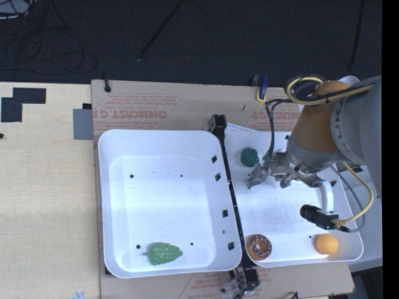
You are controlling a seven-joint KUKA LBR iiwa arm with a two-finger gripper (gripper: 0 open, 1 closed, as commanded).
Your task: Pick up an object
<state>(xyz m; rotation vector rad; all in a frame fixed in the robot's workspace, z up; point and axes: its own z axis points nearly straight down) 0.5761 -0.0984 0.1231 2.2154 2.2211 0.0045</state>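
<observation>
A grey arm (340,129) with an orange band reaches over the right bin (280,254), its gripper (257,178) hanging low beside a dark green ball (249,156) near the bin's far left corner. Whether the fingers are spread or closed cannot be told. An orange ball (326,244) and a brown doughnut (259,246) lie along the near edge. A green lump (163,253) rests in the left bin (118,161).

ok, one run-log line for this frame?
arm: over right bin | gripper: beside dark green object, grasp unconfirmed | right bin also: orange ball, brown donut | left bin: light green lump
</observation>
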